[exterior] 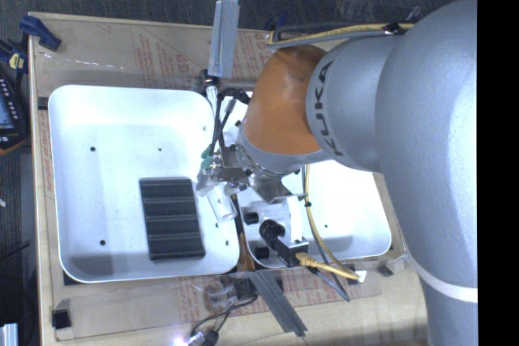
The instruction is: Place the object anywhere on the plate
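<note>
**One small pale piece, one ribbed plate: handling notes**

One small, pale, maybe see-through piece (220,205) is my best guess for the object. It sits right at the edge of the bin (61,174) that meets the other bin (369,215), just under the gripper (215,174). It's too small and washed out against the white for me to be sure what it is, or whether it's resting on the bin floor or hanging off the tool. I can't tell if the gripper is spread or clamped either, because the wrist and cabling crowd that spot.

Going by looks, I'd guess it's light and stiff, like hard plastic, and probably slick. So it could squirt out of a pinch or skid if nudged. I'd grab it across its narrow width, near the middle, and go easy.

The plate (171,218) is the dark ribbed slab lying flat in the same bin, near its front edge, close to the object but not touching it. The ribs might let a small piece settle tilted in a groove, but that's fine since anywhere on it counts.

The arm (389,93) covers most of the other bin, and both bins sit on the bench (122,36). The move over looks short, so the grip is the risky bit.
</note>
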Controlling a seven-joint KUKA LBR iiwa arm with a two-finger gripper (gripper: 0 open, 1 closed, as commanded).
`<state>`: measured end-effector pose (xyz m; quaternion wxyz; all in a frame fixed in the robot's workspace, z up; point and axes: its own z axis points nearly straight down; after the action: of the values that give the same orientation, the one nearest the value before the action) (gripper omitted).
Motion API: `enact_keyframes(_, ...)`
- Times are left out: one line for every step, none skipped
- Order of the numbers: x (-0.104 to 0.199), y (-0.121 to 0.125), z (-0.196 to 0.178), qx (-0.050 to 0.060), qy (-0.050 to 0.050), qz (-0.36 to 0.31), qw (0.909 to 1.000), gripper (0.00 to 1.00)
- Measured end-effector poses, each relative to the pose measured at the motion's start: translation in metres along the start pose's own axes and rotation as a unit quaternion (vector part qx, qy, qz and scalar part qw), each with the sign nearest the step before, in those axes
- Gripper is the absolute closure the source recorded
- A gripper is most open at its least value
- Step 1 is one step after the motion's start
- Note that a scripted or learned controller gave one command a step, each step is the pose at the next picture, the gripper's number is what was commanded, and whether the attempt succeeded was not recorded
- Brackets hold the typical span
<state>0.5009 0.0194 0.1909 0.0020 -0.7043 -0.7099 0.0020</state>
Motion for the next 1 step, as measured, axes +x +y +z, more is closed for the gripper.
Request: enact_keyframes(0.0799, 0.0851, -0.0895, -0.001, 0.000, 0.226, 0.9741, 1.00)
